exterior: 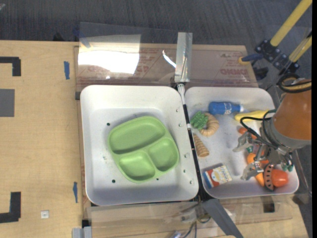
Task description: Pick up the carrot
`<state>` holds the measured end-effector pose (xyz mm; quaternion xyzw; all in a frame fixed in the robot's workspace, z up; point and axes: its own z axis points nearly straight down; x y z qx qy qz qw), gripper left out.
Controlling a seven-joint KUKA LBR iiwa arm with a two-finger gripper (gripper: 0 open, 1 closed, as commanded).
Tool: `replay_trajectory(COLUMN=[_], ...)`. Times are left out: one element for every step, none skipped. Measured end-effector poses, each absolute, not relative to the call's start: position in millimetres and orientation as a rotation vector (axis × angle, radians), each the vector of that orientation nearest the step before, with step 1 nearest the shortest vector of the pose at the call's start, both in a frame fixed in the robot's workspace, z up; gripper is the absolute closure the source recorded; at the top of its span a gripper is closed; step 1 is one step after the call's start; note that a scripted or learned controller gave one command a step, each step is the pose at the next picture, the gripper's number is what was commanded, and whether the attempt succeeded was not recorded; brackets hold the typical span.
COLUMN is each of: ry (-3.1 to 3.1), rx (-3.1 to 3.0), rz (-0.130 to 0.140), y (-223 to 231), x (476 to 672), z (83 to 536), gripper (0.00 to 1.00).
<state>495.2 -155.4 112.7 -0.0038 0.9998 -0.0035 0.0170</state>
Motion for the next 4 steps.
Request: replay_trajectory(ry=[3.126, 3.102, 3.086, 3.083], rx=[0.146, 0.382, 0.486, 0.535], rz=[0.002, 0.001, -0.006, -0.002], y=[-183, -112, -192, -203], x=[484.4, 485.0, 548.1, 514.1], z=[90, 91, 218, 98], gripper=[0.00, 0.00, 0.00, 0.00])
